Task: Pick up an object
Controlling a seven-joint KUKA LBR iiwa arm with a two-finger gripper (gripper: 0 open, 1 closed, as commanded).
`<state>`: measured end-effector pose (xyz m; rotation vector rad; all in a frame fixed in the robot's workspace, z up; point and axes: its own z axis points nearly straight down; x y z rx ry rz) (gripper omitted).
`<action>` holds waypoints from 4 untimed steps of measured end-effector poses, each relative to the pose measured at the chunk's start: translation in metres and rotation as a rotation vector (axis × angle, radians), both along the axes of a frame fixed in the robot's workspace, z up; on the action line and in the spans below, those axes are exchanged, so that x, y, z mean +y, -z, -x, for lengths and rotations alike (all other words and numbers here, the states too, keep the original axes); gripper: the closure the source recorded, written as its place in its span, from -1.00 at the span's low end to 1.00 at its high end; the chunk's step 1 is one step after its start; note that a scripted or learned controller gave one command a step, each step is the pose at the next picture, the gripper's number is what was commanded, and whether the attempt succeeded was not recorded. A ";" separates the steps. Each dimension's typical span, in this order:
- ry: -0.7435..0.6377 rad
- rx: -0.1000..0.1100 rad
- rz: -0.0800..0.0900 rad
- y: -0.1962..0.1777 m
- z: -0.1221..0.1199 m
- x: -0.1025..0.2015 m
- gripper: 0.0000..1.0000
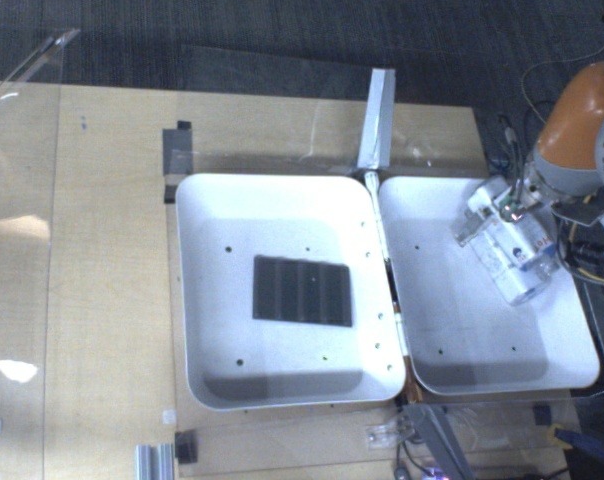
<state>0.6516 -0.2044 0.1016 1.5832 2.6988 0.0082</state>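
A dark grey ribbed rectangular pad lies flat in the middle of the left bin. My gripper hangs over the right part of the right bin, far to the right of the pad. Its pale, translucent body slants down and to the right from the orange-banded wrist. Nothing can be made out between its tips.
A grey metal bar stands behind the seam between the two bins. Black brackets sit at the left bin's corners. Cables run along the right bin's right rim. Wooden bench spreads to the left.
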 end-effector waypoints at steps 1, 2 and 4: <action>-0.137 0.005 0.000 -0.002 0.013 0.001 -1.00; -0.173 0.021 -0.001 0.001 -0.012 -0.004 -1.00; 0.002 0.004 0.000 -0.137 -0.015 0.000 -1.00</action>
